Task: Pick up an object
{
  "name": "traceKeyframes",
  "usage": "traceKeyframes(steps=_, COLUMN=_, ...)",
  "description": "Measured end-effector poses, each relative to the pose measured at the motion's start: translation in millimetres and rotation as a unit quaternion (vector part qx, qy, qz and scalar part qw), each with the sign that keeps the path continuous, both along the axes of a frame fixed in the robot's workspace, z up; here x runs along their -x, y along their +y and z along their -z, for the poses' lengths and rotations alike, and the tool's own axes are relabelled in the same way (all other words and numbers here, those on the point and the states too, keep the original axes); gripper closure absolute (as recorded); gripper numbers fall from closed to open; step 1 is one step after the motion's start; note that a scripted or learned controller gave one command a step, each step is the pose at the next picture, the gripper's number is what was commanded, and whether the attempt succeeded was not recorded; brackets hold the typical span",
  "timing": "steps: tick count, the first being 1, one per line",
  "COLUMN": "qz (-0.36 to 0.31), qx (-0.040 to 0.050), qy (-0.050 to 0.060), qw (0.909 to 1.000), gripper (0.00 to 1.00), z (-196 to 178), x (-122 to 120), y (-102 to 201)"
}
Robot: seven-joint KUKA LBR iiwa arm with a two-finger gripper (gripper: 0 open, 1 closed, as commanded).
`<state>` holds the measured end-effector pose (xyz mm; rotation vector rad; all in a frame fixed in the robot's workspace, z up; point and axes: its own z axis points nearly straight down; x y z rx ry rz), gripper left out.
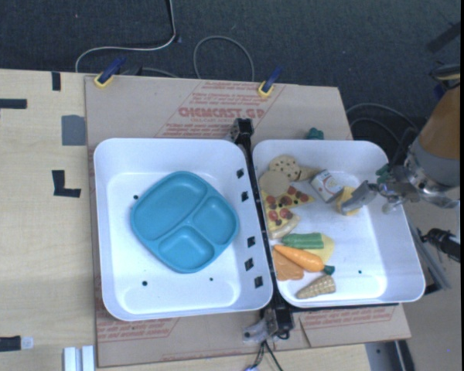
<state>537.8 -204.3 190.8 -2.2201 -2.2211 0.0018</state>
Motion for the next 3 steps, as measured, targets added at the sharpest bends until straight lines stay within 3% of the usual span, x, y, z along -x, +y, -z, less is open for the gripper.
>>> traceKeyframes(steps=1, qz=-0.001, qx=0.0011, qy=-0.001, qw=1.0, gripper=0.0, z=109, x=-24, y=23)
traceKeyframes(steps=2, qz=0.0, qx=-0.0001, qy=0.015, qw=0.9999, gripper=0.0, z=90, x=-80, y=78)
traceKeyframes(steps=3, qz=0.002, qx=0.0018, qy=0.001, qw=1.0, gripper=0.0, z=94, x=-97, y=79)
